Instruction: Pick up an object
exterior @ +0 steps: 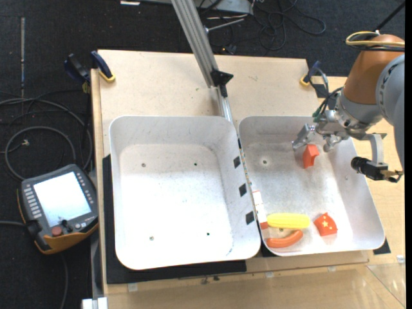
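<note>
Gripper (317,141) hangs over the right bin (360,201), metal fingers spread — a small orange block (310,156) sits just below them, not visibly clamped. Near the front wall lie a yellow oblong piece (288,221), a curved orange piece (284,238) and a red block (326,224).

No readable text, labels or nos. anywhere — the teach pendant (56,206) screen at left shows blank white, too small to read.
</note>
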Motion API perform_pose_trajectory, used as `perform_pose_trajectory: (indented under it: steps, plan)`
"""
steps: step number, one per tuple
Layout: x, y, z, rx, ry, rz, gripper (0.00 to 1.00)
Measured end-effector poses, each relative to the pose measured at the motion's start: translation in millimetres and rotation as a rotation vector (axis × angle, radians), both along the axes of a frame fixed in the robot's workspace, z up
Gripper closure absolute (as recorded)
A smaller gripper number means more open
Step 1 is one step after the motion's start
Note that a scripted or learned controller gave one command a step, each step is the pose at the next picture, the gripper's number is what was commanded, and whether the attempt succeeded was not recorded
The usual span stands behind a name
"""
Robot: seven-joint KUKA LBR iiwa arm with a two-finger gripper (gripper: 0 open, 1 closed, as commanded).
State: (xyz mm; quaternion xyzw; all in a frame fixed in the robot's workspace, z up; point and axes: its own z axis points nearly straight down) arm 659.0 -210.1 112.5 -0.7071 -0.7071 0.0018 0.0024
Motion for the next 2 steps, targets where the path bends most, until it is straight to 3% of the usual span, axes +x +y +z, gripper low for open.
perform_pose_trajectory:
  steps: [1, 2]
  plan:
    - [2, 0, 15, -0.003, -0.009, 0.001, 1.0]
    - [3, -1, 80, -0.004, -0.014, 0.001, 1.0]
